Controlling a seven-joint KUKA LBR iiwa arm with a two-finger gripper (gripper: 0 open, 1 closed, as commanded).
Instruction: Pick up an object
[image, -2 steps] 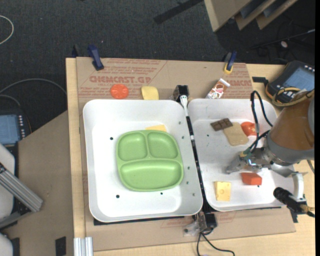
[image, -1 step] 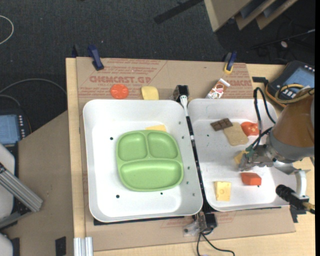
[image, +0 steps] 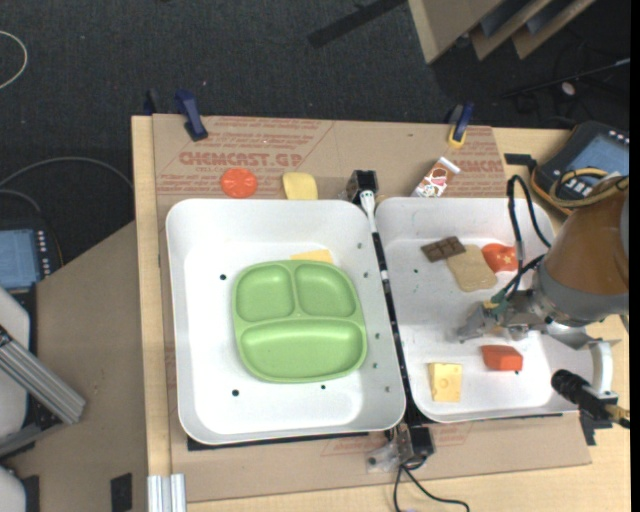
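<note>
The right bin (image: 420, 300) holds several small items: a brown chocolate bar (image: 442, 248), a tan cracker (image: 468, 271), a red piece (image: 500, 257) at the back, a red block (image: 502, 357) and a yellow cheese wedge (image: 446, 381) at the front. My gripper (image: 487, 321) hangs low over the middle of this bin, just above and left of the red block and in front of the cracker. Nothing is visibly held in it. The grey arm with its orange band (image: 590, 260) covers the bin's right side.
The left bin (image: 195, 300) carries a green divided plate (image: 298, 320) with a yellow slice (image: 312, 257) behind it. On the board behind the bins lie an orange disc (image: 238, 182), a yellow piece (image: 299, 186), a black clip (image: 362, 184) and a wrapped candy (image: 436, 178).
</note>
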